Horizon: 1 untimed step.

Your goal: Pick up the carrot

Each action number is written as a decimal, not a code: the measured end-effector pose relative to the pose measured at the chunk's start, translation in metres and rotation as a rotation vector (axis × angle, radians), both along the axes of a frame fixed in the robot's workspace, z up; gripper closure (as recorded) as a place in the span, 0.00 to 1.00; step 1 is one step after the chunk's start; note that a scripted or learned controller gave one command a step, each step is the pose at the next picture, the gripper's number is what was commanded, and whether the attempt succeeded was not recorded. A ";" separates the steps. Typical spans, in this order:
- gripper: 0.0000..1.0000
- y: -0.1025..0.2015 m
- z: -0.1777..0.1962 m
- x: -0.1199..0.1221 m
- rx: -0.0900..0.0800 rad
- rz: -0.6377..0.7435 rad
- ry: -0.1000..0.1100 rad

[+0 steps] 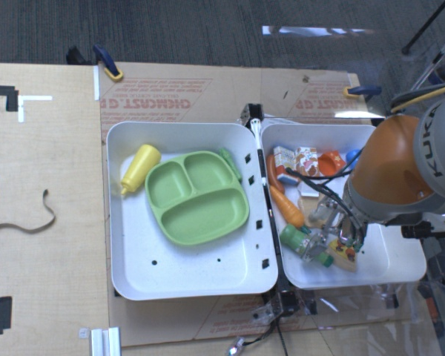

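Carrot (283, 199) was seen lying lengthwise along the right bin's (400, 271) left wall, just left of the hand (328, 227), w/ the hand's state obscured — open vs closed couldn't be told.

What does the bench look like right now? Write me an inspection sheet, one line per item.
Surface: two white bins, left bin, right bin, on cardboard.
Job's things: carrot lies along right bin's left wall.
Clutter: green divided plate and yellow bottle in left bin; small packets and green item in right bin.
Grippers: gripper low over right bin's clutter, beside carrot.
Cables: black cable at wrist.
Surroundings: dark carpet.
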State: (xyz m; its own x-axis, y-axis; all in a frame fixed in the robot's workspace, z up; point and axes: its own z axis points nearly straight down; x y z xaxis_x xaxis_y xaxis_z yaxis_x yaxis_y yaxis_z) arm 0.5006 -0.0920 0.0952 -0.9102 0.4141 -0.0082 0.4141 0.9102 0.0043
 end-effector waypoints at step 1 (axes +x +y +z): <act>0.00 -0.001 0.000 0.060 0.000 -0.181 0.010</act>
State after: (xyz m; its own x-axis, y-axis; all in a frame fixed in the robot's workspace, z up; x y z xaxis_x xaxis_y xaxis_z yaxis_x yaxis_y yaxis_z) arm 0.5608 -0.0931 0.0956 -0.8207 0.5713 0.0000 0.5713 0.8207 -0.0009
